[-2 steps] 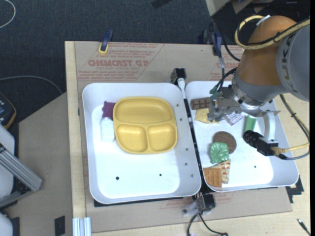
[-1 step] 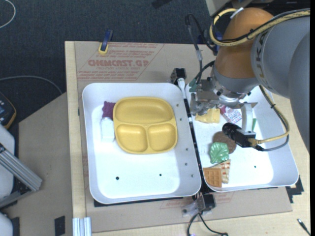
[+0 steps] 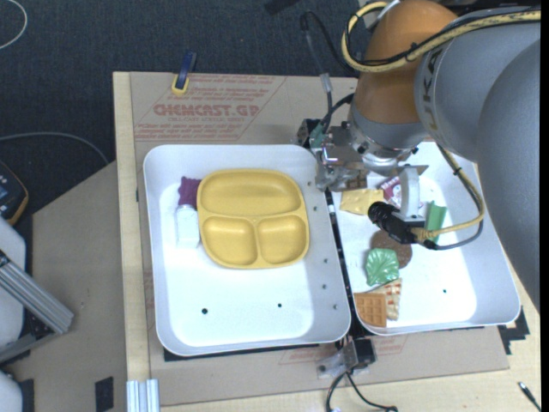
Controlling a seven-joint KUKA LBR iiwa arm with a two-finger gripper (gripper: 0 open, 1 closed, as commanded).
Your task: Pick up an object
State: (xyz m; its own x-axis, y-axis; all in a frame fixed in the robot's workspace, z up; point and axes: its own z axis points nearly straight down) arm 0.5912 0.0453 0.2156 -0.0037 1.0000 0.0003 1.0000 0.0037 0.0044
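Your arm (image 3: 429, 67) reaches in from the right, its orange band above the wrist, and bends down over the right bin (image 3: 480, 290) near its upper left corner. The gripper (image 3: 356, 172) sits low there beside the divide between the bins; you cannot tell from this angle how its parts are set or whether anything is caught in it.

The bins rest on a brown cardboard sheet (image 3: 214, 110) over dark carpet (image 3: 86, 24).

Just below and right of the gripper lie a pale yellow wedge (image 3: 360, 201), a green piece (image 3: 438, 215), a green leafy toy (image 3: 382, 265) and a waffle piece (image 3: 380, 305). Well to its left, the left bin (image 3: 240, 316) holds a yellow divided plate (image 3: 253, 217), with a purple item (image 3: 188, 190) and a white item (image 3: 186, 227) touching the plate's far edge.
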